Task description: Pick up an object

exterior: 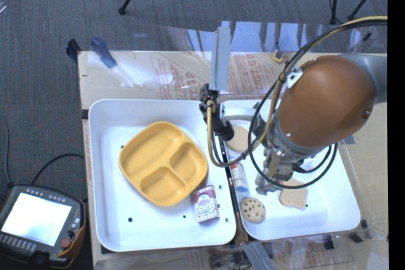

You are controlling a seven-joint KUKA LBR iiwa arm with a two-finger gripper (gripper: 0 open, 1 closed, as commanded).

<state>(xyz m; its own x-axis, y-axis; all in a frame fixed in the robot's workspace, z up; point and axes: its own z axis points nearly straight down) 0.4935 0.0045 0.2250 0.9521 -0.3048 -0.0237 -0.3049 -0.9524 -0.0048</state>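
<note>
Tan slice (pixel 295 198): flat in the right bin (pixel 342 212), toward its front edge, partly tucked under the arm's wrist.
Gripper (pixel 271 181): down low in the right bin, just left of the tan slice and just above the cookie. Honestly can't tell from this angle if it's open or closed, and nothing visibly sits in it.
Arm (pixel 326 101): big orange-brown dome covering the middle of the right bin, cables looping round it.
Cookie (pixel 253 208): chocolate-chip one, front-left corner of the right bin, lying flat.
Tube (pixel 238 176): small thing with a red and blue label, along the right bin's left edge, behind the cookie.
Yellow plate (pixel 163 162): three compartments, middle of the left bin (pixel 104 129), sitting a bit skewed.
Red carton (pixel 205 203): little box near the left bin's front-right corner, touching or almost touching the plate's rim.
Control tablet (pixel 38 221): on the floor off the bench's front-left corner, screen lit.
</note>
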